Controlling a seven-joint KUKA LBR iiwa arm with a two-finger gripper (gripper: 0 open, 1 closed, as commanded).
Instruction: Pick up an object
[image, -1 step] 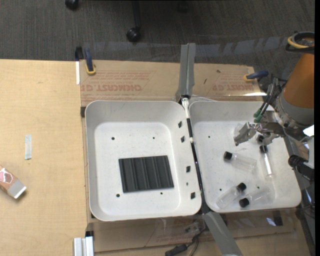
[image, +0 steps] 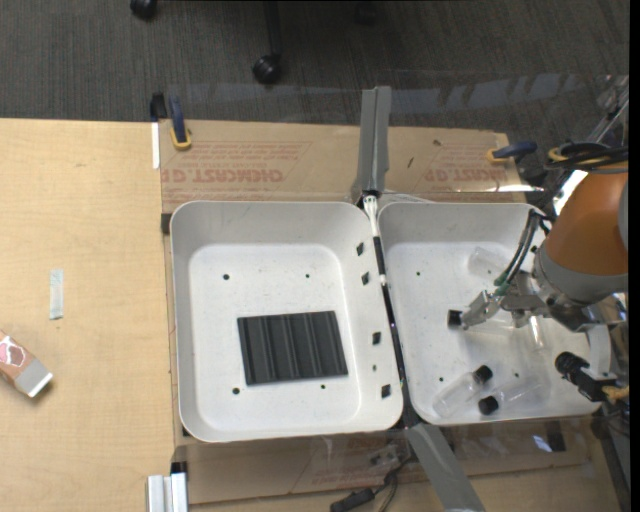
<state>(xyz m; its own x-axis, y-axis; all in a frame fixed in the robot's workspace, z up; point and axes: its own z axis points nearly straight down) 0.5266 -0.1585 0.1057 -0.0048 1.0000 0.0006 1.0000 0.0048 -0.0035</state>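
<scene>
bright even overhead light, soft shadows, slight blur.

Fixed overhead camera, slanted view

Both white bins (image: 190, 300) are seen from above at moderate range; the arm (image: 590, 235) is framed at right, the bench stretching left of the gripper (image: 478, 312).

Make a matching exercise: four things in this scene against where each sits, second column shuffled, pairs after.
Things:
1. dark ribbed mat
2. clear bottles with black caps
3. blue-handled clamp
4. gripper

Places:
A. in the right bin, near its front edge
B. on the cardboard behind the left bin
C. flat in the left bin
D. over the right bin's middle

Pairs: 1-C, 2-A, 3-B, 4-D
</scene>
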